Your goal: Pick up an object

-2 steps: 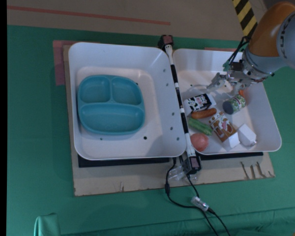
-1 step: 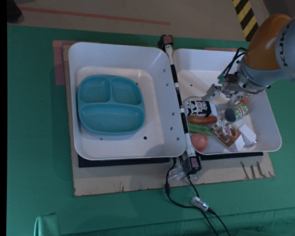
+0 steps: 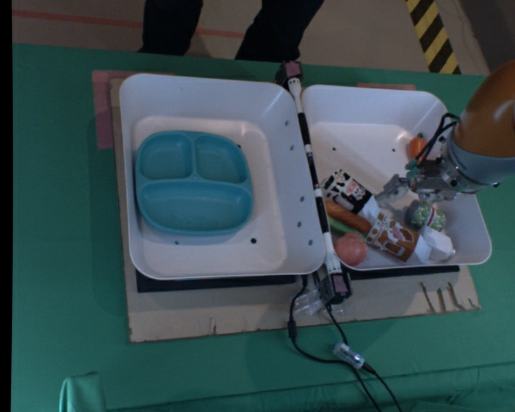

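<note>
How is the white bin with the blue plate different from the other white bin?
The left bin has one thing in it, a blue divided plate; the right bin has several small toys piled near its front. The gripper is over the right bin, not the left bin. Both bins are white and shallow.

Divided plate (image 3: 193,183) in left bin (image 3: 146,93); cartons (image 3: 348,190) in right bin (image 3: 360,101).

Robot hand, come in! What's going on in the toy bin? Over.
Hand low over right bin. Nothing seen held. Green can just below it. Cartons and carrot crowd close.
</note>
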`<state>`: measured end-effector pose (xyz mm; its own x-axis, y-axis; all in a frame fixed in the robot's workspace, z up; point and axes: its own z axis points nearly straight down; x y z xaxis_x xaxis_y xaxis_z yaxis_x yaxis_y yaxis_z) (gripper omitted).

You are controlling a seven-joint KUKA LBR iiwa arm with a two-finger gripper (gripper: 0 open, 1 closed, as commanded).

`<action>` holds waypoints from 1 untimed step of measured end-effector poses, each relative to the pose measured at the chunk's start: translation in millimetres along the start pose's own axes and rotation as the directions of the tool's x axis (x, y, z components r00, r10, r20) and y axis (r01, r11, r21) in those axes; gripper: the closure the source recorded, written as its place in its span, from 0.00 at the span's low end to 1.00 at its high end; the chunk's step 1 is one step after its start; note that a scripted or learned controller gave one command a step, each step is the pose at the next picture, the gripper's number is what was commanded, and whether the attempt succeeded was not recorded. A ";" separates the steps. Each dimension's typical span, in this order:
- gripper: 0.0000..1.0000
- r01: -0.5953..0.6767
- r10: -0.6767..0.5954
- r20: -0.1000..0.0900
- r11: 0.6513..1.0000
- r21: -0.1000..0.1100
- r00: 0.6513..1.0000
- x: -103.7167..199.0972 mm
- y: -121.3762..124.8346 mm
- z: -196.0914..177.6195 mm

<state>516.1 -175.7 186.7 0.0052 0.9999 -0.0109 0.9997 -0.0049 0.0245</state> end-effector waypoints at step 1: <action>1.00 -0.005 0.005 0.006 1.000 -0.010 1.000 -2.5 2.4 -13.0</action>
<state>518.1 -178.1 199.8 0.0104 0.9998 -0.0165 0.9994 -0.0098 0.0346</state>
